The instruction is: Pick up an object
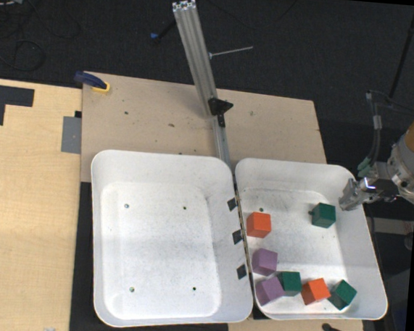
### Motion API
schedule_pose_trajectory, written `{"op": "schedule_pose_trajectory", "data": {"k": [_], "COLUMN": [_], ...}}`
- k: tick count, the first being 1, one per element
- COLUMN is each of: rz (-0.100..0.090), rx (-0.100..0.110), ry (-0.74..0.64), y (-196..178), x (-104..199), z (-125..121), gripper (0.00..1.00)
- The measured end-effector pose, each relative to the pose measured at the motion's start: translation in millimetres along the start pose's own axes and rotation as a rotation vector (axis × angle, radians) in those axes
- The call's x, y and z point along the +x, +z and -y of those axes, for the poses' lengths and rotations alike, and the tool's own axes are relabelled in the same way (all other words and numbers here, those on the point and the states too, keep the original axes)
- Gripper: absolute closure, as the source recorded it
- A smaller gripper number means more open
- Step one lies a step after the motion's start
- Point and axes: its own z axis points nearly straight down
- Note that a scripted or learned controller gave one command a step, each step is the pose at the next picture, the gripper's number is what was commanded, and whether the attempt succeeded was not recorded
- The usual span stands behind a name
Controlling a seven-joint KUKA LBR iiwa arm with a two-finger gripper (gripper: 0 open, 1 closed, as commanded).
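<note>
Hovering at the right bin's (pixel 294 169) far right rim, the grey metal two-finger gripper (pixel 353 195) sits just beside a small dark green cube (pixel 323 215); whether its jaws are spread or pressed together cannot be told. This looks like the approach step. Next, probably, centring over that cube and descending.

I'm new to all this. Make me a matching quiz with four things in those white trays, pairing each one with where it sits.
Things:
1. lone orange cube
2. lone green cube
3. gripper
4. left white bin

Places:
A. beside the gripper
B. over the right white bin's right rim
C. near the divider between the bins
D. beside the bin with the blocks

Pairs: 1-C, 2-A, 3-B, 4-D
</note>
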Motion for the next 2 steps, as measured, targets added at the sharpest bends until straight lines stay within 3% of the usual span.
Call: {"op": "schedule_pose_trajectory", "data": {"k": [2], "rz": [-0.005], "rx": [0.007], "ry": [-0.003], "y": [11], "x": [106], "z": [1], "gripper": [1.00]}}
